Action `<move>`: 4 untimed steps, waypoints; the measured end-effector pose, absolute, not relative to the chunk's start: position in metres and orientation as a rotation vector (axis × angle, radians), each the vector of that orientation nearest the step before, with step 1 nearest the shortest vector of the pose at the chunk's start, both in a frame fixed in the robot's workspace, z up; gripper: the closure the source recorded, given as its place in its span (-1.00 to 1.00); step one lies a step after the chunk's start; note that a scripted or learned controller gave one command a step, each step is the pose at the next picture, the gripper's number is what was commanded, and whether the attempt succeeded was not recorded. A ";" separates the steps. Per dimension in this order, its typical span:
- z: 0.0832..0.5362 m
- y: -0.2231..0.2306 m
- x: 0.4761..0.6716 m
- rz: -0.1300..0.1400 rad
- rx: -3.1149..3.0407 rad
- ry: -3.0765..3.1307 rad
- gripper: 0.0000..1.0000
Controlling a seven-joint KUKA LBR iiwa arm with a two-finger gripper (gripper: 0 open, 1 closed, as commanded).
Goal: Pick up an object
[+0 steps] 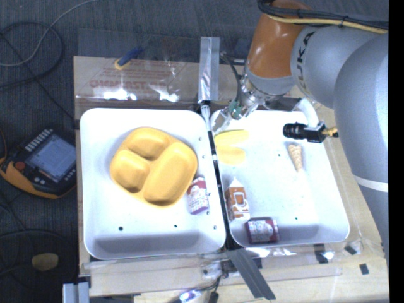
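Gripper (222, 119) is hovering over the yellow block (231, 136) at the right bin's (328, 229) back-left corner by the divider, grasp state unclear; block is looking light, stiff, smooth, so probably best pinching across its narrow sides.

Left bin (95, 232): white, holding a yellow-orange loaf (153, 164). Right bin (315, 219): white, holding pale yellow pieces (230, 145), a tan cone (295, 156), an orange-and-white bottle (237, 199) and a dark red can (261, 230). Arm (341, 55): grey, orange band.
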State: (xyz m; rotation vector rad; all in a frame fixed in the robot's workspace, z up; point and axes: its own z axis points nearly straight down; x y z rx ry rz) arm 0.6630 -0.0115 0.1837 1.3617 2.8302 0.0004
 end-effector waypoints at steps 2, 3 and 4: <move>0.205 0.032 0.632 -0.001 1.195 2.904 -1.00; 0.184 -0.047 0.588 -0.003 1.256 2.879 -1.00; 0.132 -0.104 0.649 -0.007 2.128 2.310 -1.00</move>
